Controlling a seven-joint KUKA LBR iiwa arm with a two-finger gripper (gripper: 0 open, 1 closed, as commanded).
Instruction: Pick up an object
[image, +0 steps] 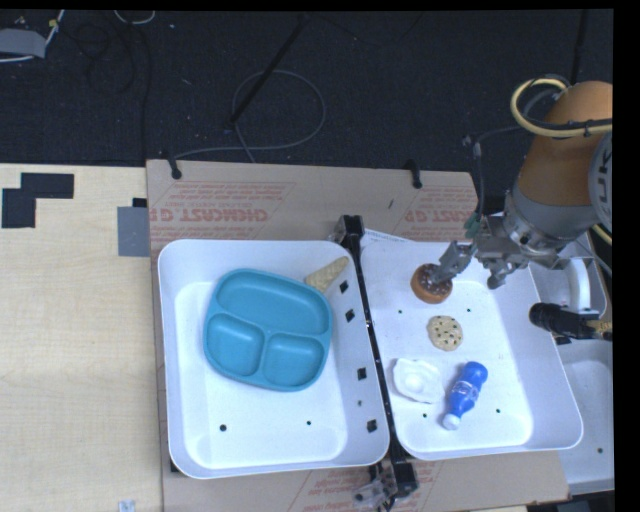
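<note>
Gripper (478, 263) spread wide, holding nothing | hangs just right of round brown chocolate-frosted donut (432, 284) | guessing it's lining up that grab

- You see two bins side by side: the left bin (190, 420) and the right bin (530, 400).
- In the left bin lies a tray (268, 329), with a wedge (326, 273) just behind it.
- In the right bin, a donut (432, 284) lies at the back, a cookie (445, 332) before it, then a bottle (463, 394) with a small cup (416, 379) to its left.
</note>
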